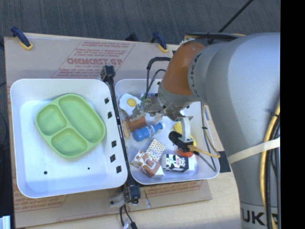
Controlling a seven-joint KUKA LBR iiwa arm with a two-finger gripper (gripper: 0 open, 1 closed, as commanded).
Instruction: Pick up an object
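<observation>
Over right bin (205,173), my gripper (145,109) hung above brown item (137,123) beside blue bottle (147,132); grip state unclear. Risk: crowding, bottle rolling, grasp slipping.

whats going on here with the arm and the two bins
A grey robot arm reaches from the right into the right bin, low over a heap of small items: a blue bottle, snack packets, a toy fried egg. The left bin holds a green divided plate. Nothing looks lifted yet.
</observation>
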